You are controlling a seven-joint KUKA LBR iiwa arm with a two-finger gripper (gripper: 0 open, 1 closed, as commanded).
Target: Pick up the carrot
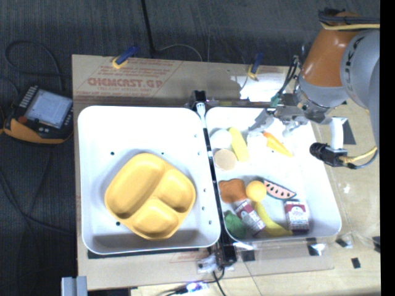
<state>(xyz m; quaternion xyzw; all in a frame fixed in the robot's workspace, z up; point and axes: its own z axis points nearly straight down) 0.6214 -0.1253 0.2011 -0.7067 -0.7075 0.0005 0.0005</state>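
Nearest me, at the bottom of the frame, I see the right bin (330, 211) crowded along its lower edge: a small red can (297, 215), a banana (270, 222), another can (248, 214), a watermelon slice (279, 190), a yellow ball (255, 190) and a brown toy (231, 190). At lower left, a yellow divided dish (150, 194) sits in the left bin (92, 165).

Higher in the right bin lie a pale round piece (224, 160) and a yellow corn-like piece (238, 144). Just right of them, the carrot (278, 143) rests tilted on the bin floor, apart from the rest.

From the upper right, the arm bends down over the bin's top edge. Its gripper (271, 119) hangs just above the carrot; I cannot tell how its fingers stand.
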